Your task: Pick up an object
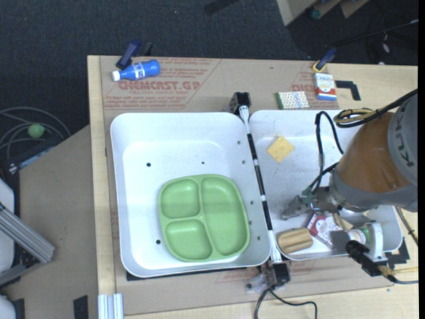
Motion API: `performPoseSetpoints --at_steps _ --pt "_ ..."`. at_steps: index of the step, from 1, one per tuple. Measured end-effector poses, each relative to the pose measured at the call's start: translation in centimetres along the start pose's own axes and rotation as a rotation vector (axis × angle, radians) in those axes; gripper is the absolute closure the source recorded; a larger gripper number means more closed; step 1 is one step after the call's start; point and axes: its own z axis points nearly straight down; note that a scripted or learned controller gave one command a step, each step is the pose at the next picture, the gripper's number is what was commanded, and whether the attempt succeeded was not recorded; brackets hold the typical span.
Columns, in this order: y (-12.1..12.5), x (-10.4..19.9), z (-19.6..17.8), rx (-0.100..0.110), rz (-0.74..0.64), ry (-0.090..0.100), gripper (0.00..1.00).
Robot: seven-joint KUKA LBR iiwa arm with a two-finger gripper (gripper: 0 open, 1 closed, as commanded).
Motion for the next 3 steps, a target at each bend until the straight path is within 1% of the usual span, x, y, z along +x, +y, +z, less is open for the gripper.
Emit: performPoseSetpoints --at_steps 1,2,3 --pt "5.3 -8.9 -4.8 -0.002 0.001 -0.002 0.0" --pt "10.7 1.6 0.1 0.0 -0.004 0.003 0.0" --pt "17.1 1.3 0.0 -0.001 -0.002 0.0 0.0"
